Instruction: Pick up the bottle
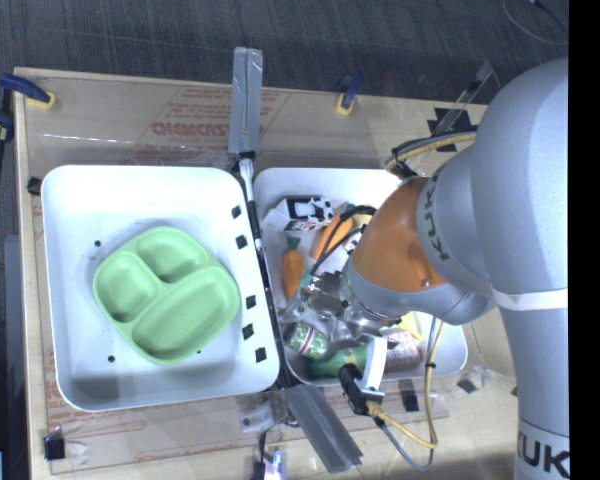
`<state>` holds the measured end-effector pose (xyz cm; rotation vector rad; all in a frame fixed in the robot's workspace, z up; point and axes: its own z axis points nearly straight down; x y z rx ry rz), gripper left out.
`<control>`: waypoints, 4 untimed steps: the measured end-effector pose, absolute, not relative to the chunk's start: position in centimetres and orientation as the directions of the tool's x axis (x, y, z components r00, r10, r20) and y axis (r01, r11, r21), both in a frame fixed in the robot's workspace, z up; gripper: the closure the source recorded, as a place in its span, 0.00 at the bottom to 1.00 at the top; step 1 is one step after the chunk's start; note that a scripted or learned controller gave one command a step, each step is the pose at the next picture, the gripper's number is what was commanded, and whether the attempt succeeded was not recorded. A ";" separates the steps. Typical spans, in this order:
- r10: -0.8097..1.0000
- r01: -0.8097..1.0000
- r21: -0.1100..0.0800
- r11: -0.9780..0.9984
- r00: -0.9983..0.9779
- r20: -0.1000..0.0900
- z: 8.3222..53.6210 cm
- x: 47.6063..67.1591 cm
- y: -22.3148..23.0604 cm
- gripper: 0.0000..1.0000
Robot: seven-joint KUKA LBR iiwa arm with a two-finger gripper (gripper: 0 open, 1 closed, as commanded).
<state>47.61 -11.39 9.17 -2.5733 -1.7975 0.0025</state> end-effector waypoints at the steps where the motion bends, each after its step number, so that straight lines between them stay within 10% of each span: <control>1: 0.962 0.962 -0.005 -0.274 0.274 0.000 19.8 47.9 -9.2 0.00; 2: 0.836 0.836 -0.001 -0.548 0.548 -0.004 9.1 47.5 -10.2 0.00; 3: 0.973 0.973 0.002 -0.232 0.232 0.000 9.3 47.7 -16.7 0.00; 4: 0.815 0.815 -0.005 -0.580 0.580 0.000 9.1 47.6 -10.5 0.00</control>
